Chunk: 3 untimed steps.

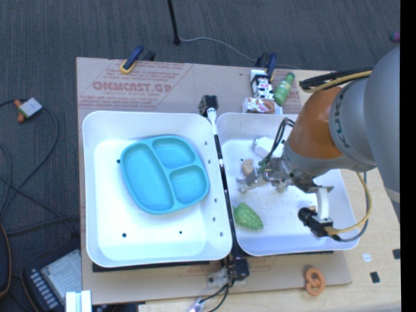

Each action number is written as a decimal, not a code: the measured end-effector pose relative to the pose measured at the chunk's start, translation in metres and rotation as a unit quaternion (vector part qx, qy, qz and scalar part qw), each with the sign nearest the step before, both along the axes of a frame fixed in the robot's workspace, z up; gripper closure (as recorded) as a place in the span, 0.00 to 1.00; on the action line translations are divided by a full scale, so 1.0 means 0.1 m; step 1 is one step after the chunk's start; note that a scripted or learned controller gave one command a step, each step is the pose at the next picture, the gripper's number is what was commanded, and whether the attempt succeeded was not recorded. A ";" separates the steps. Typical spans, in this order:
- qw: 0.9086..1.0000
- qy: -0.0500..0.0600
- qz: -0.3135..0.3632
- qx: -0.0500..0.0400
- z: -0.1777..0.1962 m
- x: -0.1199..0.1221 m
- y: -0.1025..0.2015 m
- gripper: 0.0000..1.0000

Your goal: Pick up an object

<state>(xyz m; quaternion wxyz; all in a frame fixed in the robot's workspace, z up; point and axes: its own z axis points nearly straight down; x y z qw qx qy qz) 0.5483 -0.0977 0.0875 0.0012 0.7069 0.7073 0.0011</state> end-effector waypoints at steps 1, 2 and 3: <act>1.000 0.000 0.000 -0.001 0.32 0.79 -0.24 0.00; 1.000 0.000 -0.001 -0.001 0.00 0.01 -0.34 0.00; 1.000 -0.003 0.000 -0.001 0.00 0.66 -0.06 0.00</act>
